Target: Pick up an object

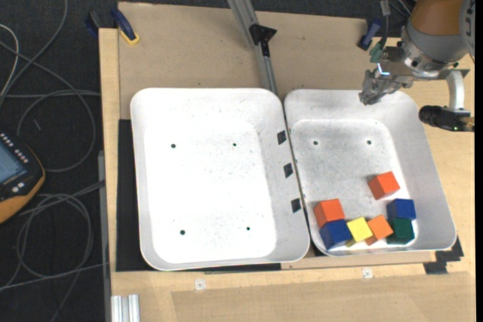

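Gripper (373, 93) hung over the right bin's (430, 162) upper rim, upper right of frame; finger spread unreadable, nothing seen between them. Blocks (364, 221) clustered in that bin's lower right corner, well apart.

The arm (441, 4) is cut off by the picture's top and right edges, leaving only its orange band and wrist. The tool (373, 92) hangs over the right bin's far rim (339, 93), too small and blurred to tell how its fingers stand. In that bin's near corner, a green block (403, 231) sits partly hidden behind a blue one (402, 209). A handheld device (15, 173) is cropped by the left edge, and the table (302, 302) runs off the bottom.
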Controlling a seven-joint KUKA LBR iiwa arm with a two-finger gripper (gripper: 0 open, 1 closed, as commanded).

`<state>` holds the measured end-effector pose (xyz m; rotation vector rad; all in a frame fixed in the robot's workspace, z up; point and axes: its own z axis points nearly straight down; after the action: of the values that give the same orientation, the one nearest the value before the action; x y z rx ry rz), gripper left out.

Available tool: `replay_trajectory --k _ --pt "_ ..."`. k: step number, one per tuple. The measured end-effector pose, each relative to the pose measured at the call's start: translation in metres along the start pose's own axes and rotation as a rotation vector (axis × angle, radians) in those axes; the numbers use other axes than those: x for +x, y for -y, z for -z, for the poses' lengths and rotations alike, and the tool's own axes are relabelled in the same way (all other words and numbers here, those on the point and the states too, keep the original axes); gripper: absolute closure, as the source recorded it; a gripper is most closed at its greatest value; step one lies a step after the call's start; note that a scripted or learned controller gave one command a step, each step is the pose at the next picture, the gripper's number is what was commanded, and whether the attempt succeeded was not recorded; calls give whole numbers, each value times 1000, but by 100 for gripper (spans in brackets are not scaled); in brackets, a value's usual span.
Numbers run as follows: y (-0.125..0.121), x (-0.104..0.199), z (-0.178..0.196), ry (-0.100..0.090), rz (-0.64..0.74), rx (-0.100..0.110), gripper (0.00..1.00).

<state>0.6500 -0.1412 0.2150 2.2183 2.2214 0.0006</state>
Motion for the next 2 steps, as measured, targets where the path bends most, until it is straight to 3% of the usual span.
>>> replay_trajectory --k 1,2 --pt "13 53 -5 -4 4 5 100" --pt "11 107 -2 -5 5 4 100"
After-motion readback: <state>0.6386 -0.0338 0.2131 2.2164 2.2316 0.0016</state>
